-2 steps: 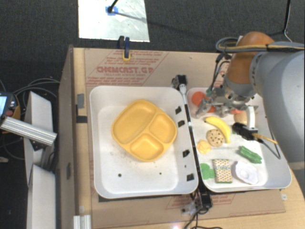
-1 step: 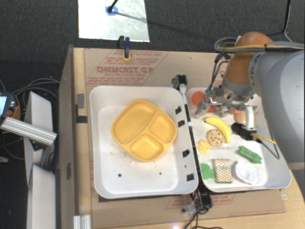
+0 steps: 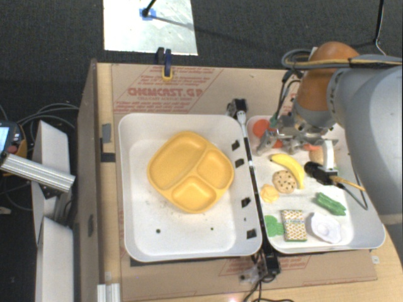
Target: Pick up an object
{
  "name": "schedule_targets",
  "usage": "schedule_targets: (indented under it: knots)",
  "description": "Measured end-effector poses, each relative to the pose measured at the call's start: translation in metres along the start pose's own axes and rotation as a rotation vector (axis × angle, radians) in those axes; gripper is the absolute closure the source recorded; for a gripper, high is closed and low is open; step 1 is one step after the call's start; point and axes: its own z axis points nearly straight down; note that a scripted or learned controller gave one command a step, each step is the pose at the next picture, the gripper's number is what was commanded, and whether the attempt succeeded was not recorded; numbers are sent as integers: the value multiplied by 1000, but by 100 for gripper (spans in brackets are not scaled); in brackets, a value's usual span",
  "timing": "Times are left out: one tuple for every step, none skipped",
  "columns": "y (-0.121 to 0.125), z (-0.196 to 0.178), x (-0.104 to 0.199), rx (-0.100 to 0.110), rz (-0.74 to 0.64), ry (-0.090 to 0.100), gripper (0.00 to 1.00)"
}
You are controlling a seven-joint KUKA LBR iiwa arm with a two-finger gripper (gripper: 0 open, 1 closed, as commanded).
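The right bin (image 3: 373, 230) holds several toy foods. A yellow banana (image 3: 288, 167) lies near its middle, with a round chocolate-chip cookie (image 3: 284, 181) just below it and a small pale yellow piece (image 3: 269, 194) beside the cookie. A red-orange round piece (image 3: 259, 129) sits at the bin's far left corner. My gripper (image 3: 281, 141) hangs low over the bin's far end, between the red-orange piece and the banana. I see nothing held by it.
A green piece (image 3: 330, 203), a green leafy piece (image 3: 273, 224), a patterned cracker (image 3: 293, 224) and a white lump (image 3: 325, 228) fill the right bin's near end. A yellow divided plate (image 3: 189, 168) lies in the left bin (image 3: 135, 194).
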Motion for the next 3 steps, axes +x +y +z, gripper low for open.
schedule_targets:
  knots:
    - [-55,-2,-23,-35,6,0,0]
    - [-2,0,-18,13,1,2,0]
    - [-3,1,-10,12,6,-8,0]
